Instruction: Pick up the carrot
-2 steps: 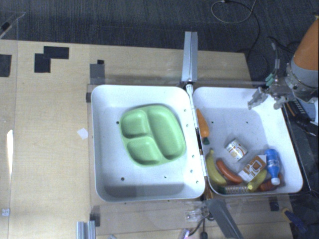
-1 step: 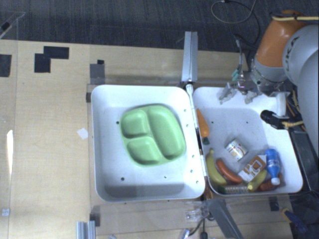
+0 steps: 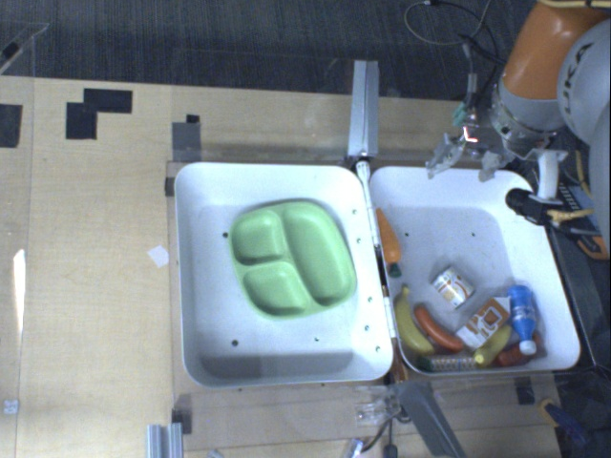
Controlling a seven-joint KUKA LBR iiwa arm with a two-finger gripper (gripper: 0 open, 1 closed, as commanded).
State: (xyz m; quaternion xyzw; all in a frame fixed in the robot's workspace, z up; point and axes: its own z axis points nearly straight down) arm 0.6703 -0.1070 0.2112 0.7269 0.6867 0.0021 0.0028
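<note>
1. The carrot (image 3: 387,238) is lying in the right bin (image 3: 477,219), pressed against that bin's left wall, just beside the divider between the two bins.
2. Its long axis is running roughly up and down the picture, parallel to that wall, with the thick end toward the top of the view and the tip pointing down toward the yellow banana (image 3: 410,322).
3. The gripper (image 3: 464,158) is hovering over the far edge of the right bin, near the top middle of it, with its two fingers spread apart and nothing between them.
4. From the gripper, the carrot is lying to the left in the view and nearer the camera; the two are apart, with bare bin floor between them.
5. The coming move is likely turning on two things: shifting left and toward the camera, and closing the fingers across the carrot's narrow width.
6. The wall is crowding one side of the carrot, so there seems to be little room for a finger there; this is looking like the chief risk.
7. The green divided plate (image 3: 291,256) is sitting in the left bin (image 3: 205,256), beyond the divider.
</note>
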